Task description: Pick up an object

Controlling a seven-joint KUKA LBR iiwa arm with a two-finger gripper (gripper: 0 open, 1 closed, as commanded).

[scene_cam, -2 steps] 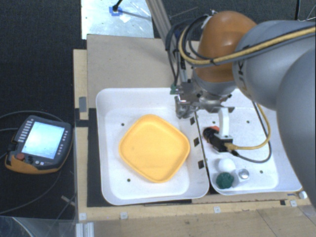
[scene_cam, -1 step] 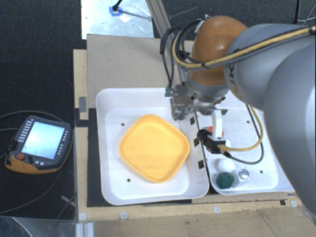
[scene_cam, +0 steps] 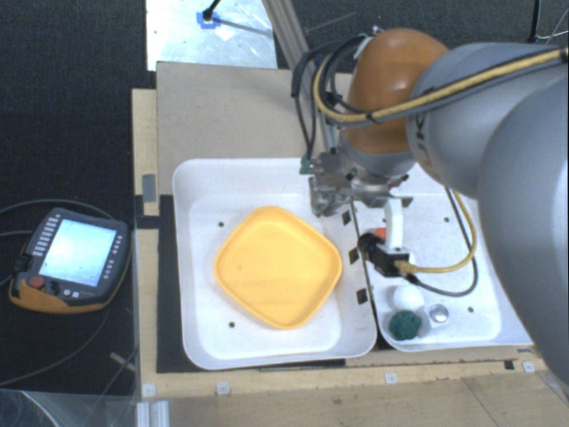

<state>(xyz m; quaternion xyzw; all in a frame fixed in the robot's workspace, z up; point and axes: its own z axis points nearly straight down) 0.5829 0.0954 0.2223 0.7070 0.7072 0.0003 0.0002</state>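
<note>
Grey arm (scene_cam: 498,123) looms over both bins, gripper (scene_cam: 331,198) low beside the yellow plate (scene_cam: 278,266).
Whether it's apart or together, can't tell; green ball (scene_cam: 406,325) waits in the right bin (scene_cam: 462,327), likely spare.

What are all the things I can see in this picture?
Plate: one, yellow, in the left bin.
Ball: one, dark green, near front of the right bin.
Small round thing: one, silvery, beside the ball.
Bins: two, white, side by side on the bench.
Handheld controller: one, orange and grey with a lit screen, on the dark floor at left.
Arm: one, grey with an orange band, reaching in from the right.
Gripper: one, dark, above the divide between the bins.
</note>
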